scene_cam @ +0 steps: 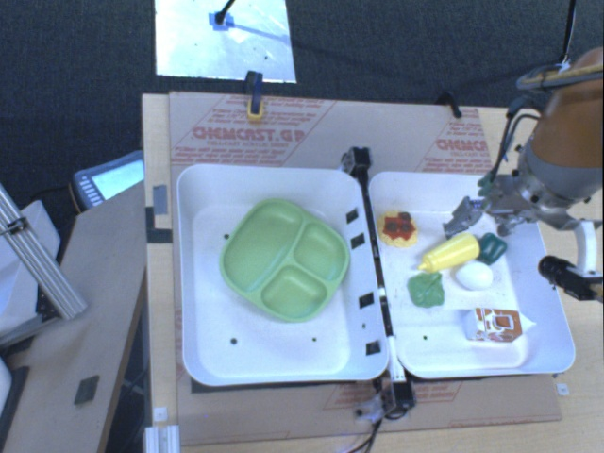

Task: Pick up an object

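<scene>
The right bin [547, 347] holds several small objects. A yellow bottle-shaped toy [451, 251] lies tilted near the middle, with a dark green piece [493, 246] at its right end. Below them are a white egg [475, 276] and a green leafy toy [427, 290]. A yellow disc with a red top [399, 227] lies at the upper left, and a small white and brown carton [494, 325] at the lower right. My gripper [475, 213] hangs just above the yellow toy and the dark green piece, at the bin's upper right. Nothing shows in its grasp.
The left bin [203, 347] holds a light green divided plate [285, 259]. A black divider with clips [370, 262] runs between the bins. The grey arm with its orange band [571, 121] comes in from the right, and a black part [571, 276] juts out over the right bin's edge.
</scene>
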